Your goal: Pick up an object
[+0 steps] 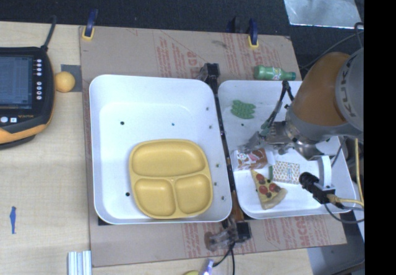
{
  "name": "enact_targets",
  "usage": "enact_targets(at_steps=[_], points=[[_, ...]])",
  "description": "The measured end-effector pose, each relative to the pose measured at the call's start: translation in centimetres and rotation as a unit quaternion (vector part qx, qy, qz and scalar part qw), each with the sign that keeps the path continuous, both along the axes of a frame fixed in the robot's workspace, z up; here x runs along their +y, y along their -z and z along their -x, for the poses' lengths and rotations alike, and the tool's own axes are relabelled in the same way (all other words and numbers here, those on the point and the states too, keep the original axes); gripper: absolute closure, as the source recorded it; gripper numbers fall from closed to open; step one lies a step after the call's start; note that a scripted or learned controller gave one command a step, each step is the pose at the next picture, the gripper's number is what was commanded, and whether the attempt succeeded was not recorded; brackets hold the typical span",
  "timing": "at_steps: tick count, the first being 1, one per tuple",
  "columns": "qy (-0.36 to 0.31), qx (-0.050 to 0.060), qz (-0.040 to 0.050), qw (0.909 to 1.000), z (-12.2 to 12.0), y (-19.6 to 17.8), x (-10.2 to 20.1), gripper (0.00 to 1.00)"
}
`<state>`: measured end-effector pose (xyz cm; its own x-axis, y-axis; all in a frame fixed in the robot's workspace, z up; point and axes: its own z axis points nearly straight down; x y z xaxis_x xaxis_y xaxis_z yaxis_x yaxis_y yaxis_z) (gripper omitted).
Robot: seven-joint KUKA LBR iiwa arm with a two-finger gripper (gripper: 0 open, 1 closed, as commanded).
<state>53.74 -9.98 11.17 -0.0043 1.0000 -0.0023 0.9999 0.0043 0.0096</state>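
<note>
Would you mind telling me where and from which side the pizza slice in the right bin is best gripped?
The pizza slice lies flat near the front wall of the right bin, crust toward that wall and tip toward the small packets. I would probably come straight down and pinch across the two long edges at mid-length, where it is narrow enough; its flatness leaves little to grip from the side.

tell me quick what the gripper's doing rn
Gripper: low over the right bin, beside the snack packet; open or shut cannot be told.

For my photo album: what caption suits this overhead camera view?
Robot arm reaching over toys in the right bin, beside a yellow tray.
</note>
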Motion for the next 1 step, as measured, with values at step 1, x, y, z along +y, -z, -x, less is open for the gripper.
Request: enact_targets(at_steps=[1], points=[[-0.001,-0.002,0.0027,1.0000,-0.15,-1.25,-0.31,1.00]])
